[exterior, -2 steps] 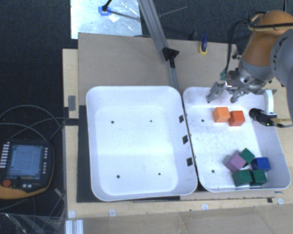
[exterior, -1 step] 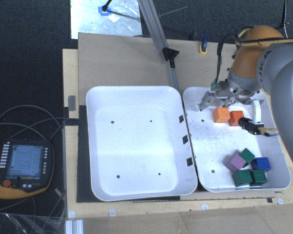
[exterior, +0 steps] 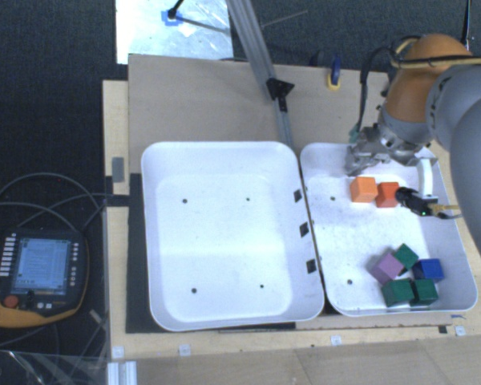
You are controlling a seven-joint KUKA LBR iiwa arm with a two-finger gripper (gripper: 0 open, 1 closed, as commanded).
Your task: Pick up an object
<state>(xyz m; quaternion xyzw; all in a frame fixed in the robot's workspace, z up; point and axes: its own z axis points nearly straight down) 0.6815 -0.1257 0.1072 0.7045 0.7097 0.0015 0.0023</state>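
Gripper [exterior: 367, 160] hangs over the far part of the right bin [exterior: 337, 239], close to its back wall, at the end of the grey arm [exterior: 465, 111] that comes in from the right with its orange band above the wrist. Whether the gripper is open or closed cannot be told from this view, and it does not visibly hold anything.

Just in front of the gripper, on the bin floor, lies the orange cube [exterior: 363, 188]. It looks small and bright orange, with flat faces, and it sits flat on the white floor. At its right side a second orange block [exterior: 386, 194], a little darker and more red, stands touching it or almost touching it, so this side of the cube is closed off. The left side of the cube faces bare floor.

Well apart, in the near right corner of the same bin, a group of blocks lies packed together: a purple block [exterior: 387, 267], three green blocks [exterior: 397, 293] and a blue block [exterior: 428, 269].

Beside it on the bench [exterior: 208, 95] stands the left bin [exterior: 224, 239]. A slanted metal pole [exterior: 252, 38] crosses the bench behind the bins, and a teach pendant [exterior: 36, 275] lies on the dark floor at the far left.
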